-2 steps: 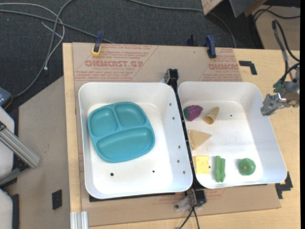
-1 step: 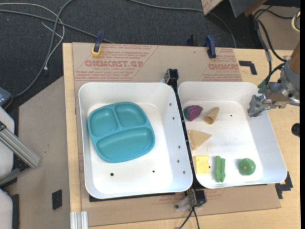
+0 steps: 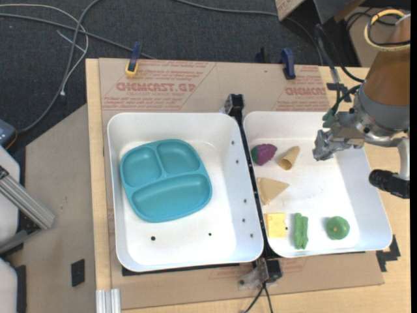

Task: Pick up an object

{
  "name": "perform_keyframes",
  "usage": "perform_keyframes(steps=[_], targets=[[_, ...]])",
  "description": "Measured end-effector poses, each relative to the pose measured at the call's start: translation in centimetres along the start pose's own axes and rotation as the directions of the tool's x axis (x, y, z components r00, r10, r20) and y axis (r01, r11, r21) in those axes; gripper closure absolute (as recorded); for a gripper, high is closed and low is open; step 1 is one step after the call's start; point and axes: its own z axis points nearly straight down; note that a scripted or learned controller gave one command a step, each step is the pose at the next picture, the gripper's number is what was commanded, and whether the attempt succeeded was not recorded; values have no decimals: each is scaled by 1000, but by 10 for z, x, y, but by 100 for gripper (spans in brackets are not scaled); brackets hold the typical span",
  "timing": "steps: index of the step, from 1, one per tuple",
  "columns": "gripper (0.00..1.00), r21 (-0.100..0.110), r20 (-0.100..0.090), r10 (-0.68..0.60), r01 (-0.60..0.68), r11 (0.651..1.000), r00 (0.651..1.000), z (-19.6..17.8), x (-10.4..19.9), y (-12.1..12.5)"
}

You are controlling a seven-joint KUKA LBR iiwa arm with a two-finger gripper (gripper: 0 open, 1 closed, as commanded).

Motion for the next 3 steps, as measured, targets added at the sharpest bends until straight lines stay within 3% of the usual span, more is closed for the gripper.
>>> perform_keyframes(steps=[3], targets=[[100,3,1,0,0,1000,1000,8,178,-4]])
